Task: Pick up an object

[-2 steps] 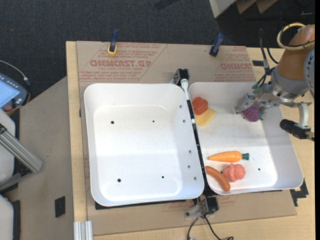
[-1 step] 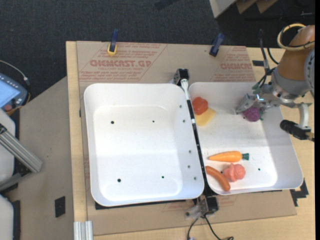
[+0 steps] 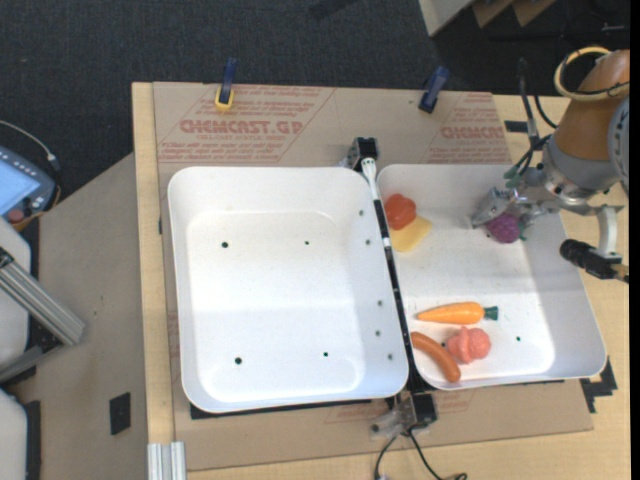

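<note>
Gripper (image 3: 508,211) is down at the right bin's (image 3: 560,363) far right side, fingers clenched on a purple toy (image 3: 506,228). By the bin's left wall sit a red piece (image 3: 400,210) and a yellow one (image 3: 412,234), touching. Near the front edge: carrot (image 3: 455,314), sausage (image 3: 436,356), pink lump (image 3: 468,345).

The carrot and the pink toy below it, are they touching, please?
Apart. The camera view shows a thin strip of white bin floor between the carrot and the pink toy; the sausage lies against the pink toy's left.
</note>
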Controlling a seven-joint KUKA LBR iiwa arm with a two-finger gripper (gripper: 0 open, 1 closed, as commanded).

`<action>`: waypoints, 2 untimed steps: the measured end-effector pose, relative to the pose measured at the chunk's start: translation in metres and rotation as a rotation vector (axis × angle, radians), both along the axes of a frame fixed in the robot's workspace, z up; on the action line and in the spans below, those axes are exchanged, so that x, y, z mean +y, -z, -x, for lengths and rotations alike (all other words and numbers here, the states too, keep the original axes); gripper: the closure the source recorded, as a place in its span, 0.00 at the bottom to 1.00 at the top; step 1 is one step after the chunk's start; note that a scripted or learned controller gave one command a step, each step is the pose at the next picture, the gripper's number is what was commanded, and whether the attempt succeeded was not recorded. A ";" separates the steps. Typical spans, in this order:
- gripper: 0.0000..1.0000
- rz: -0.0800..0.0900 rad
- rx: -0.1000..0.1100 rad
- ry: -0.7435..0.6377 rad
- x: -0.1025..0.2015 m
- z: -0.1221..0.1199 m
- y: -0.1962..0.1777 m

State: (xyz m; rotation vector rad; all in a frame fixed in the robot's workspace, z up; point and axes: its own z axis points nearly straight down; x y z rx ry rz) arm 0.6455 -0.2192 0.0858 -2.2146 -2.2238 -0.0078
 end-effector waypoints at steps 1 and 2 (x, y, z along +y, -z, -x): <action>0.00 0.000 -0.001 -0.001 0.000 0.001 0.000; 0.00 0.000 -0.001 0.000 0.000 0.003 0.000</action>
